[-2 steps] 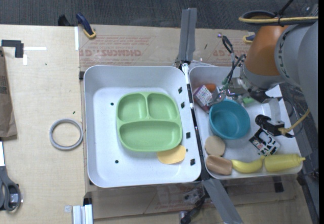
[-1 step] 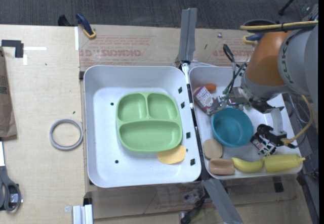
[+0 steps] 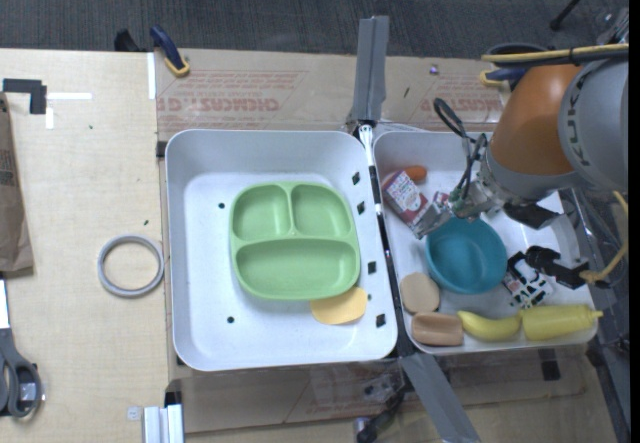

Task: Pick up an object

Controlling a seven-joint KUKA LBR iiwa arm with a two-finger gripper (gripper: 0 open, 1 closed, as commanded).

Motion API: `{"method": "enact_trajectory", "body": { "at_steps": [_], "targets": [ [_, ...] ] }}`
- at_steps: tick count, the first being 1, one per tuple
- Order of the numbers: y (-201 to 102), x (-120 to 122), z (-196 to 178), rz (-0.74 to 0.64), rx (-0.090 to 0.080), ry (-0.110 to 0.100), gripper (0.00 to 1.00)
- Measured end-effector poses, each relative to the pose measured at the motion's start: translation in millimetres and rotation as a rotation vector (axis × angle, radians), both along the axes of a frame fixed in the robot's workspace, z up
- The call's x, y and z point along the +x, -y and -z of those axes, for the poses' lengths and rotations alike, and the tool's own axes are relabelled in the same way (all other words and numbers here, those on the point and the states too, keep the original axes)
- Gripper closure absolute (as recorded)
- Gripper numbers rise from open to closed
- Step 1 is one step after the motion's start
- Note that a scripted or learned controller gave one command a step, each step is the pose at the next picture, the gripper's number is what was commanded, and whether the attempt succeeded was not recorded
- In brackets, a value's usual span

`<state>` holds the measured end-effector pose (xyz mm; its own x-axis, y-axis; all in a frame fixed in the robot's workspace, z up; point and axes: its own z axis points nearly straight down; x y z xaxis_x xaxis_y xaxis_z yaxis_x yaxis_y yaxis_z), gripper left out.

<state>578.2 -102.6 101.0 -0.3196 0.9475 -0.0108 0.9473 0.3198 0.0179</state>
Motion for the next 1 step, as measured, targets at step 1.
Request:
{"method": "enact_trajectory", "body": {
  "at_steps": [1],
  "targets": [
    [1.8,1.2,-10.1,0.005,-0.002,0.004,1.0]
  ]
}}
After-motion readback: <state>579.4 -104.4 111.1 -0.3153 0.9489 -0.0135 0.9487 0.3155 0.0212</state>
